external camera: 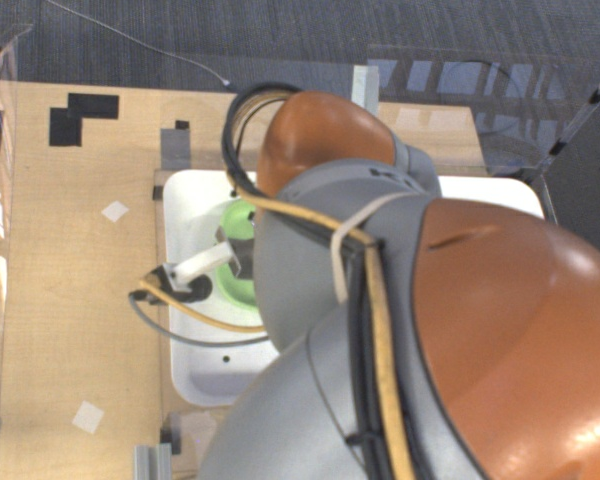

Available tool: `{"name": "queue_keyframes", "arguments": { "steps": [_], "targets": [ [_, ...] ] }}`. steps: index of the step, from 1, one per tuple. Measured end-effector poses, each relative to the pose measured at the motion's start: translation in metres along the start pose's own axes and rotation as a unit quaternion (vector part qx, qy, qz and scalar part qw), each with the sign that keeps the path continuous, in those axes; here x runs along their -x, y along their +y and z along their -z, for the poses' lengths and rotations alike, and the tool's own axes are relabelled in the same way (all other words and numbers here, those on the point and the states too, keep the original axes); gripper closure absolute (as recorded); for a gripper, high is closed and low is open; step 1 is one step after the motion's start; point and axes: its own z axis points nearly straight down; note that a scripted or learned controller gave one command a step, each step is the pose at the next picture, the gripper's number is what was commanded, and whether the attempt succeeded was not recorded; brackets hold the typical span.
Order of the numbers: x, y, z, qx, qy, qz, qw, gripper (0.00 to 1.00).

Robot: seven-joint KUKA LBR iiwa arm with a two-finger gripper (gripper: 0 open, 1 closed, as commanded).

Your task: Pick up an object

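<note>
A bright green object (236, 286) lies in the left white bin (185, 203), mostly hidden under my arm. Only its left part shows, so I cannot tell its shape. The gripper (240, 256) hangs low over this green object, at the left edge of the big grey and orange arm. A dark piece of it and a white bar (202, 263) sticking out to the left are what I can see. Whether anything is held is hidden by the arm.
The arm (410, 328) covers the right bin and most of the left one. A yellow and black cable loop (180, 303) hangs over the left bin's left wall. The wooden bench (70, 298) spreads to the left, with small white tags and black marks.
</note>
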Motion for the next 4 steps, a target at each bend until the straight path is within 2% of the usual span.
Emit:
{"name": "queue_keyframes", "arguments": {
  "steps": [1,2,3,4],
  "targets": [
    [-0.002,0.008,0.156,-0.004,0.007,-0.067,0.9977,1.0],
    [-0.001,0.007,0.063,0.001,-0.001,-0.081,0.9967,1.0],
    [0.003,0.009,-0.001,0.001,-0.001,0.015,0.9999,1.0],
    [-0.038,0.014,0.116,-0.002,0.005,-0.075,0.9972,1.0]
  ]
}}
